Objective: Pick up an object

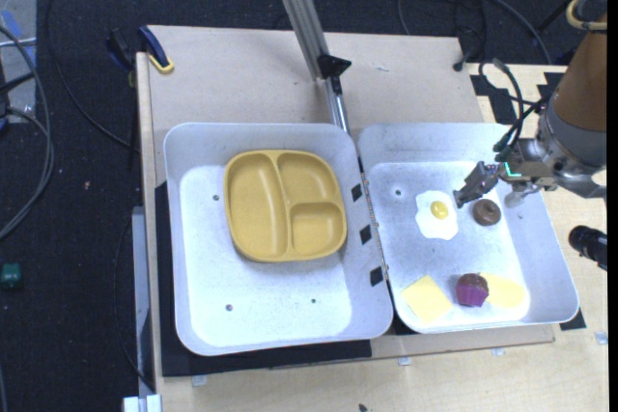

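small brown disc (487, 212) lying flat in right bin (541, 246).

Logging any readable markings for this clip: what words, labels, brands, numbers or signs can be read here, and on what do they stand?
None can be read.
The yellow divided tray, the two white bins and the toy foods, among them the fried egg and the purple piece, bear no print.
The arm above the gripper shows no legible label; a small teal light there is no text.
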`<state>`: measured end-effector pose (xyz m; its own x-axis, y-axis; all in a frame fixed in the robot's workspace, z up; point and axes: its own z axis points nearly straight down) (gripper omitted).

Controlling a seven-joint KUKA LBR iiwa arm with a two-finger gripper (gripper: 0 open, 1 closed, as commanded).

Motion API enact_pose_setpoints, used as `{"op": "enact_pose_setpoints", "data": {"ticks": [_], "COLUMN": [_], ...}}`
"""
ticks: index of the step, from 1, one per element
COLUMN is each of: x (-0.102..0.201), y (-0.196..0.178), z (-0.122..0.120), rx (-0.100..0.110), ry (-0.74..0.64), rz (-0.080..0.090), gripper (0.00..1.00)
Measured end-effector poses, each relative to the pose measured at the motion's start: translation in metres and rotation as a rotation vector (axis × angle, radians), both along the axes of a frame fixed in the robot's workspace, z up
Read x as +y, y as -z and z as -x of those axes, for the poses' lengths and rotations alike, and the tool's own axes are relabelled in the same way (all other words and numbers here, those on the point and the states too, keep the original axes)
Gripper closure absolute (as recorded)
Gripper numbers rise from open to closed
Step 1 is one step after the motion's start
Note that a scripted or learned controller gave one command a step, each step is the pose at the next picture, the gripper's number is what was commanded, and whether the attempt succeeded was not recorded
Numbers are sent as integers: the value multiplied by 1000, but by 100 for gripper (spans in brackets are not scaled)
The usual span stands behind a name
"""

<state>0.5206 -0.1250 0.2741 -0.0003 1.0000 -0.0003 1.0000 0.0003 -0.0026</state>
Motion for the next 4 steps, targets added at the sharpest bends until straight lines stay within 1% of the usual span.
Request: {"op": "enact_pose_setpoints", "data": {"ticks": [1,2,3,4], "x": [0,2,5,1], "y": [-1,58,120,181], "z": [0,-8,-13,-13], "rx": [-2,0,-1,-1], "ry": [0,1,1,2], "rz": [0,-1,-1,0], "gripper": [0,0,0,0]}}
